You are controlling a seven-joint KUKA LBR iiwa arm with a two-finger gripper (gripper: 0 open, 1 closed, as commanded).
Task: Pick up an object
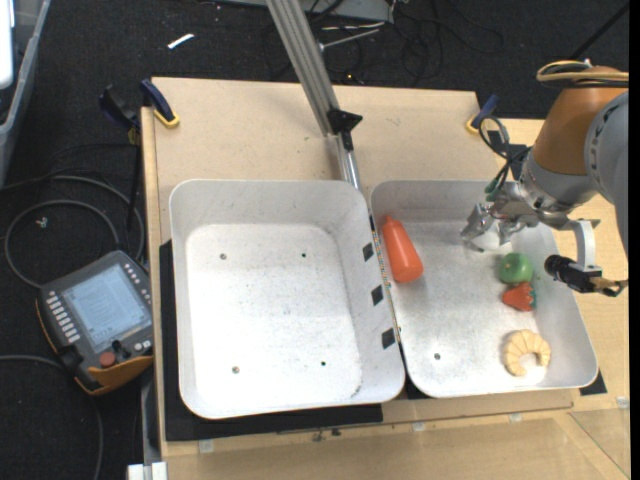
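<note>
The right bin [450,368] holds an orange carrot-shaped object [402,251] lying against its left wall. A green and red pepper-like toy [517,276] lies near the right side, and a pale croissant-shaped toy [526,352] rests near the front right corner. My gripper [487,228] hangs low over the back right part of this bin, just up and left of the green toy and apart from it. Nothing shows between its fingers.
The left bin [200,218] sits beside the right one, their walls meeting in the middle. A metal pole [310,68] slants across the bench from the back. A teach pendant [95,313] lies on the floor at the left. Clamps grip the bench's back corners.
</note>
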